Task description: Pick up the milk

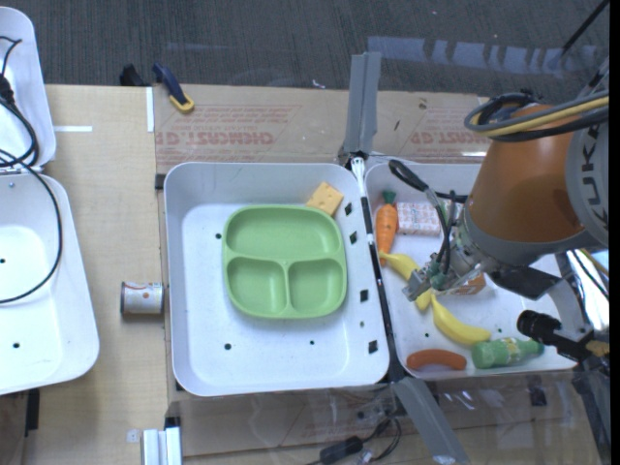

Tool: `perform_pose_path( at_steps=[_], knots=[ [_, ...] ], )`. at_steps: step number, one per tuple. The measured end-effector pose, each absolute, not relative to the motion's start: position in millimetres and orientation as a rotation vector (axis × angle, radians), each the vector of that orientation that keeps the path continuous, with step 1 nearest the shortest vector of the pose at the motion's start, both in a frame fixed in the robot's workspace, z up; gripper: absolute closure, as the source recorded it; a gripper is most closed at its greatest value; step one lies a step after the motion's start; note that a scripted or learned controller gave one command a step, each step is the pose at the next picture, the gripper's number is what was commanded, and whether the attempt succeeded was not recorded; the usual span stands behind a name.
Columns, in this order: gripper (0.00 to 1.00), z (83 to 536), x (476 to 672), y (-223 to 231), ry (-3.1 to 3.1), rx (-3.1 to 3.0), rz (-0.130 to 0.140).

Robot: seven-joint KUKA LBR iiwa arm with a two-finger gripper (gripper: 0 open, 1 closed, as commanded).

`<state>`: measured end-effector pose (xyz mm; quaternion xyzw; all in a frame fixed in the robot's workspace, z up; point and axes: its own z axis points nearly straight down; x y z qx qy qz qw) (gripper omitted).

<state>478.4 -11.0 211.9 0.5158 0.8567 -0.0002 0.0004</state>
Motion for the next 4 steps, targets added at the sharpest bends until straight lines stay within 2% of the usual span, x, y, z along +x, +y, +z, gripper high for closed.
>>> perform_pose_path(
  at_steps=[1, 2, 3, 4],
  knots=[
    [1.0, 190, 482.6, 55, 2.791, 1.447, -0.004],
    [1.0, 202, 477.6, 112, 2.817, 1.392, -0.002],
    [1.0, 215, 478.4, 16, 2.868, 1.281, -0.002],
    [1.0, 285, 478.6, 69, 2.952, 1.071, -0.001]
  ],
)
